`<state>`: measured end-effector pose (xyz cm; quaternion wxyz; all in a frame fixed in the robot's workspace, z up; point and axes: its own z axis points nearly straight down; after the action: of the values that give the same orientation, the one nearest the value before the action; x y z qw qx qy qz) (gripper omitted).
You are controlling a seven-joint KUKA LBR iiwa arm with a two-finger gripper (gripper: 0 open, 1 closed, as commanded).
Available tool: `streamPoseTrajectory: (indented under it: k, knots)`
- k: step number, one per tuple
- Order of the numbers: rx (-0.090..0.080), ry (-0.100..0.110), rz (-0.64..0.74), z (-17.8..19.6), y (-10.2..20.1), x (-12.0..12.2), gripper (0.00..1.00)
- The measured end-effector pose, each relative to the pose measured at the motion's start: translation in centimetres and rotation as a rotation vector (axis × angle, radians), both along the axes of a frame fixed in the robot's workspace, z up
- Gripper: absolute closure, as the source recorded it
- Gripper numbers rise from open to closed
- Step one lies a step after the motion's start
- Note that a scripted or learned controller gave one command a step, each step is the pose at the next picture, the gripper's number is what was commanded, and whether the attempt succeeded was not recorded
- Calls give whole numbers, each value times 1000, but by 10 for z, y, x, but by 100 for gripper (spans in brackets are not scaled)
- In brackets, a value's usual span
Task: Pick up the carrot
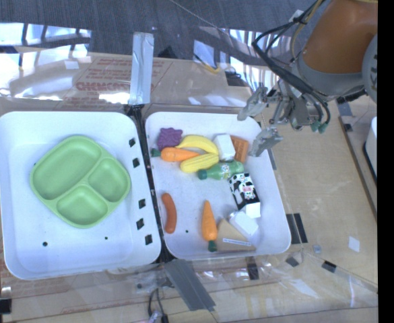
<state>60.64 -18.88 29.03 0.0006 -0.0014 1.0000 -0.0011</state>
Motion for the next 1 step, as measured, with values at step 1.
streamPoseTrajectory:
  k: [1]
  knots:
    - [4, 9, -216, -151, 3, -60, 0]
